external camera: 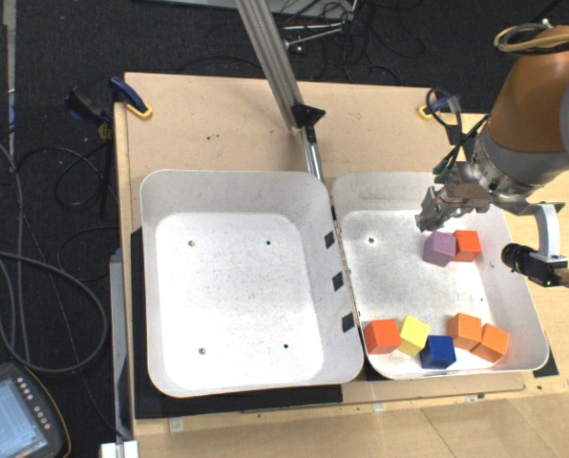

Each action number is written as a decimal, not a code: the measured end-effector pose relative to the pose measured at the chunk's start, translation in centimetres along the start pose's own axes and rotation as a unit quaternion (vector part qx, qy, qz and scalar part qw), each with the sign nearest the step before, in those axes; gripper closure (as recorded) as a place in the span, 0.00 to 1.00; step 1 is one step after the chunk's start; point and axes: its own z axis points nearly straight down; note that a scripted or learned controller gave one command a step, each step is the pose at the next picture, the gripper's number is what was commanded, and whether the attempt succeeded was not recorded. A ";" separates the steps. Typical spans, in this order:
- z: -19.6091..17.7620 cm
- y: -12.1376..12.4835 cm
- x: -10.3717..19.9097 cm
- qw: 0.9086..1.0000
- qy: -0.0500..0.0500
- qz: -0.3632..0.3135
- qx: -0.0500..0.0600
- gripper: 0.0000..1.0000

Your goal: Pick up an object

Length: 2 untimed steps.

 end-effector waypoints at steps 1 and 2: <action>0.5 0.1 4.6 1.000 0.000 0.000 0.000 1.00; -0.2 1.0 9.4 1.000 -0.001 0.000 -0.001 1.00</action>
